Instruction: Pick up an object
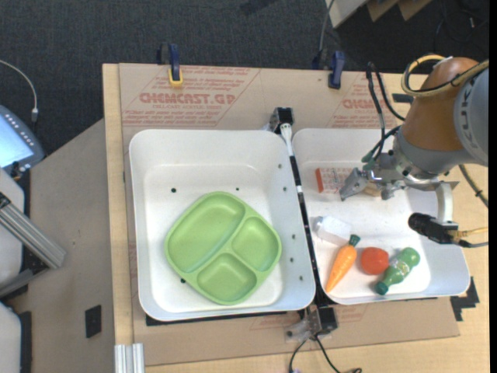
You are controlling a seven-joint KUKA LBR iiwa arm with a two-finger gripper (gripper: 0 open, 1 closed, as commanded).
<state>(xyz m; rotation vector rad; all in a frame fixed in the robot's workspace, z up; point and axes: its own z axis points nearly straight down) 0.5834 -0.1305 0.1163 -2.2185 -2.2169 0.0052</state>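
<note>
Dark carpet lies all around a bench (124, 208) topped with brown cardboard, and two blue clamps (175, 64) hold the cardboard at the far edge. Two white bins sit side by side on it.

Looking down from the camera above, the left bin (147, 162) holds a green plate (224, 245) with three parts, and nothing is on the plate. The right bin (458, 282) holds the small things. A toy carrot (342, 264) lies near the middle wall, with its green top pointing far and right and its tip pointing near and left. Just right of it sits a red toy tomato (373, 260), and next to that lies a green bottle (398, 269), tilted. A small clear packet (332, 227) lies just beyond the carrot's top. A card with red print (332, 179) lies flat in the far part of this bin.

The grey and orange arm (439, 123) comes in from the right. Its gripper (365, 183) hangs over the far part of the right bin, close to the card. The fingers look spread apart, with nothing between them.

I think the carrot is a good thing to pick. It lies nearer to us than the fingers and a little to the left. Its long side runs at a slant, so the fingers would likely need to close across its thin middle.
</note>
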